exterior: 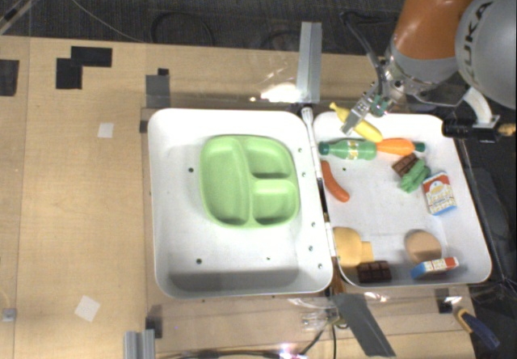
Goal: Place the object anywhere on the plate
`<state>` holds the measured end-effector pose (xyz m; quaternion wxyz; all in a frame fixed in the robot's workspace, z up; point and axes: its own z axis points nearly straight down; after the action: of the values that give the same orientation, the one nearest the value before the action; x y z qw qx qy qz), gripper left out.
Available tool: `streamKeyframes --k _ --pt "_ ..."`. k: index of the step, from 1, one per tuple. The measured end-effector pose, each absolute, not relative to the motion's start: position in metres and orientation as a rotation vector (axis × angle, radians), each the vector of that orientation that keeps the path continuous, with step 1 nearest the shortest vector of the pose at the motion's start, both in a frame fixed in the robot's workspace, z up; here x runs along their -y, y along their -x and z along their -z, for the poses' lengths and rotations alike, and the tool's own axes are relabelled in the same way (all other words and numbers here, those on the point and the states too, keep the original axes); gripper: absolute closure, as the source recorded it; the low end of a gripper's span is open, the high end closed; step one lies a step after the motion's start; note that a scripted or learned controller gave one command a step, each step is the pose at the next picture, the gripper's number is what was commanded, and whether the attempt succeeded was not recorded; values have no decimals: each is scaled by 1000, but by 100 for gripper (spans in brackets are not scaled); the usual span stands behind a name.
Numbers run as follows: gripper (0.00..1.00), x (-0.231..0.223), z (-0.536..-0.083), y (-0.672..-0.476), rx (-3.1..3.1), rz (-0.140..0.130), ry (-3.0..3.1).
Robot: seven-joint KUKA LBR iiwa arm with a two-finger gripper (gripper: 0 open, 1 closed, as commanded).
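Note:
A light green divided plate (246,181) lies in the middle of the left white bin (174,260). My gripper (361,115) hangs over the far left corner of the right bin (468,212), right above a yellow banana (363,128). Just in front of the banana, a green bottle (349,149) lies on its side. An orange carrot (398,145) lies to the right of the bottle. The gripper's tip overlaps the banana in this view, and contact between them is unclear.
The right bin also holds a red sausage (334,183), a brown bar (404,165), a green piece (414,177), a small carton (439,193), two tan buns (350,245) (422,245), a chocolate block (373,272) and a blue-and-white pack (435,266). A grey post (309,62) stands behind the bins.

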<state>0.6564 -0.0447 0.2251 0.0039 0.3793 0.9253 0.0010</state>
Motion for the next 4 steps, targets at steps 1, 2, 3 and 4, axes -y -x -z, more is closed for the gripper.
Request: streamKeyframes --k 1,2,3,4 --pt "100 -10 -185 -613 -2984 -5 -970" --pt "100 -86 -187 -656 -3087 -8 -533" --pt "100 -86 -187 -652 -3116 -4 316" --pt "0 -86 -187 -652 -3116 -4 315"
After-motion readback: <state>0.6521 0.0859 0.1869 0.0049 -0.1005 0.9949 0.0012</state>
